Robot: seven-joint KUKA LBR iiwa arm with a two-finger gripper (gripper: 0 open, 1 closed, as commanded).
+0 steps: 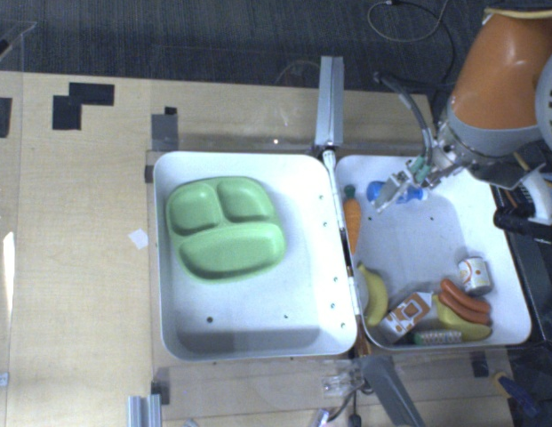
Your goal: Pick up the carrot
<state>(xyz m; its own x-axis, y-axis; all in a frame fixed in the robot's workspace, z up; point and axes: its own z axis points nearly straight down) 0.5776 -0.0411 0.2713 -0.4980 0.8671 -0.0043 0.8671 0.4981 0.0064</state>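
Bins sit side by side at mid-frame. In the left bin (249, 327) we see a green divided plate (226, 226) toward its upper left. Moving right, the carrot (352, 223) lies lengthwise against the left wall of the right bin (516, 323), a banana (375, 295) just below it. We judge it stiff, light and smooth-skinned, best pinched across its middle, though the wall crowds one side. Lower right hold a small carton (407, 314), a sausage (465, 301) and a can (474, 275). The gripper (402, 187) hovers at upper right of the carrot, apart from it; we cannot tell how its jaws stand.
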